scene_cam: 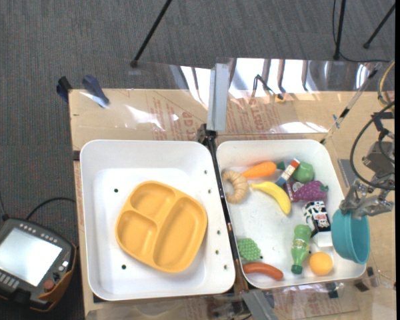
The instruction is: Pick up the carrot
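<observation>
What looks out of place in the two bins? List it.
The teal bowl sits tilted on the right bin's right rim, hanging partly over the edge, with the gripper just above it. The carrot and the other toys lie loose inside. The yellow tray lies flat.

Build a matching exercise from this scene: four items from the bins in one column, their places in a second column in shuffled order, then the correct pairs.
Items:
1. carrot
2. yellow divided plate
3. orange ball
4. red sausage

Places:
A. front right corner of the right bin, beside the teal bowl
B. middle of the left bin
C. back of the right bin, next to the ring-shaped pretzel
D. front edge of the right bin, just in front of the green bumpy toy

Pairs: 1-C, 2-B, 3-A, 4-D
</observation>
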`<state>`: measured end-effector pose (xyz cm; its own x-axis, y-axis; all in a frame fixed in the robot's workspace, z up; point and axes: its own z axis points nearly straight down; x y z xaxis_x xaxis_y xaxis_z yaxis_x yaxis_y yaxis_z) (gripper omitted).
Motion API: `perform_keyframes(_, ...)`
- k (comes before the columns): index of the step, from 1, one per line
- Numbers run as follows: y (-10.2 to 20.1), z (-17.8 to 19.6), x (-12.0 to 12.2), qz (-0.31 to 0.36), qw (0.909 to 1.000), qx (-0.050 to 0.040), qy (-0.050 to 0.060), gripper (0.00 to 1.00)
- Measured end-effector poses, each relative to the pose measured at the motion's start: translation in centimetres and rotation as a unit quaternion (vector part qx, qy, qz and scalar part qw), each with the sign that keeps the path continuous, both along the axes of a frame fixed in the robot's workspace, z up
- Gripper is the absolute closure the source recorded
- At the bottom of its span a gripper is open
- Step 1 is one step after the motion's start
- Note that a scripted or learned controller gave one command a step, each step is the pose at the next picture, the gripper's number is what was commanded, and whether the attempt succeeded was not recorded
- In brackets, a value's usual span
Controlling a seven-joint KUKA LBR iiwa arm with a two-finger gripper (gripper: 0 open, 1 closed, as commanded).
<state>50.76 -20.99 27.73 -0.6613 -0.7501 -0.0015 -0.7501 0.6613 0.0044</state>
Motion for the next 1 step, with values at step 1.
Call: perform_keyframes(1,-0.01,0.09,0.02,0.0,1.0,-0.0003,-0.001,0.0)
